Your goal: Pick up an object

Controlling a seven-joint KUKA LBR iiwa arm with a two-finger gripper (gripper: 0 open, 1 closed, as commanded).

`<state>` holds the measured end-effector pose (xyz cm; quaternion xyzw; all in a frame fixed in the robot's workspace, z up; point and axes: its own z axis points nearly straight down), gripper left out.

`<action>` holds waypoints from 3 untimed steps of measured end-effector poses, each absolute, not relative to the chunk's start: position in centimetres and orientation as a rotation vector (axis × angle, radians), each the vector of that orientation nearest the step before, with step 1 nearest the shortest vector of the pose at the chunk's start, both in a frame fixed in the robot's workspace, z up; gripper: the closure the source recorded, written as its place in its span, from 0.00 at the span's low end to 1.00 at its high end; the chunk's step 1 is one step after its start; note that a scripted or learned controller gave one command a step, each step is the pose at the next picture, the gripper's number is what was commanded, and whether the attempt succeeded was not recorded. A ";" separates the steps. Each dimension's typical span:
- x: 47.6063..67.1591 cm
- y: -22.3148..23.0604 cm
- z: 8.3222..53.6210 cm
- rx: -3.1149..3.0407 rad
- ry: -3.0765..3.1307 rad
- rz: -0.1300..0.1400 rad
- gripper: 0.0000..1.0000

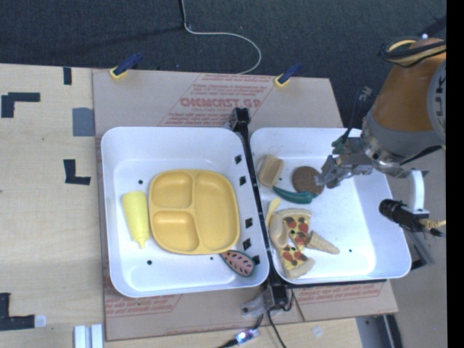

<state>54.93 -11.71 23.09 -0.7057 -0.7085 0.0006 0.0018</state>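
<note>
My gripper [328,177] hangs over the right bin [377,259], just right of a brown round cookie-like disc [304,177] and a green curved piece [291,193]. A tan block [270,170] lies left of the disc. Lower in that bin rest a pizza slice [293,239] and a cone-shaped piece [322,244]. A thin yellow strip [272,210] leans by the divider. Nothing shows between the fingers.
The left bin [116,158] holds a yellow divided plate [194,211], a yellow bottle [135,216] and a watermelon slice [238,262]. A black clamp [239,117] sits at the top of the divider. The arm's cable fitting [403,214] hangs over the right bin's right rim.
</note>
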 end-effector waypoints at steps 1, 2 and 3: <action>52.0 -6.7 23.1 -2.212 -2.224 0.003 1.00; 52.4 -7.8 21.4 -2.220 -2.220 0.005 1.00; 52.8 -7.2 22.2 -2.218 -2.223 0.001 1.00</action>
